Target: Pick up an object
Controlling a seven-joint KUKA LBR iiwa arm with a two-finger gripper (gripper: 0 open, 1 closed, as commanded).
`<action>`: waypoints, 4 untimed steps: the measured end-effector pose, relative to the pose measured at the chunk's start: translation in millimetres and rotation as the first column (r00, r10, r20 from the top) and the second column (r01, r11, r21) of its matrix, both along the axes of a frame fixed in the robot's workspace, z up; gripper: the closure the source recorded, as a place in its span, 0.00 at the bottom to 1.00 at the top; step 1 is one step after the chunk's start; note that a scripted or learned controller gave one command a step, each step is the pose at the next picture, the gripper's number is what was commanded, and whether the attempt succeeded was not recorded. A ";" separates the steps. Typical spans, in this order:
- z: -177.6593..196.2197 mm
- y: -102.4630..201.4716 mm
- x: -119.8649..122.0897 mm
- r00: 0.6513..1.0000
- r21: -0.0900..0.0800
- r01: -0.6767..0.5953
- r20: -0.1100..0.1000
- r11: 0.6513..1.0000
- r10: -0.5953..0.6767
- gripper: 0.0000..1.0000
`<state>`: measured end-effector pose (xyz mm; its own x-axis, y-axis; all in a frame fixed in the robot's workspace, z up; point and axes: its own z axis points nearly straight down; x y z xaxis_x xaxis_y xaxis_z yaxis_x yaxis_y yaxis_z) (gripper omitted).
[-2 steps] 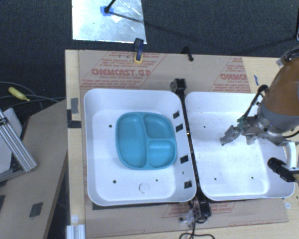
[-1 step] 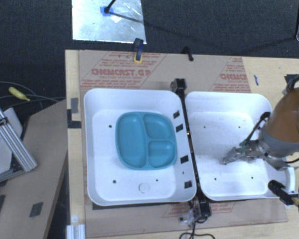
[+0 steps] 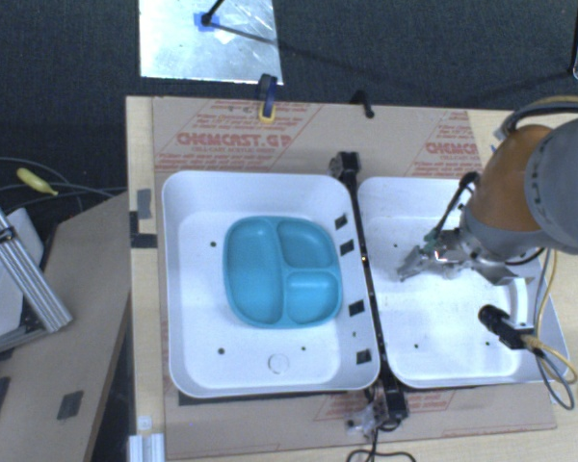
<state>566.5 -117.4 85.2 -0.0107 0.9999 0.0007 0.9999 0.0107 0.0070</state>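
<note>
- Saw the only plain candidate for picking, a blue divided plate [image 3: 281, 270], lying flat and right way up near the middle of the left bin [image 3: 188, 287], clear of every wall, probably so that a grasp could reach it from any side.
- Noted the plate's low rim and shallow compartments; judged the rim or an inner ridge to be the only parts thin enough to pinch, since the whole plate looked far too broad to span.
- Found the grey arm [image 3: 530, 191] reaching in from the right, wrist bent down and the jaws low over the floor of the right bin [image 3: 433, 345], towards that bin's left half, near the divide between the two bins.
- Could not tell whether the jaws stood open or closed, nor whether anything sat between them; too small and too dark against the white.
- Placed the jaws well apart from the plate, with both bin walls between them.
- Judged the task not yet done, the plate resting untouched.
- Noted both bins seated side by side on a cardboard-covered table [image 3: 231, 133], presumably to keep them within reach.
</note>
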 end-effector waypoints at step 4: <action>0.1 -12.1 9.4 1.000 0.002 -0.004 0.002 1.000 0.004 0.00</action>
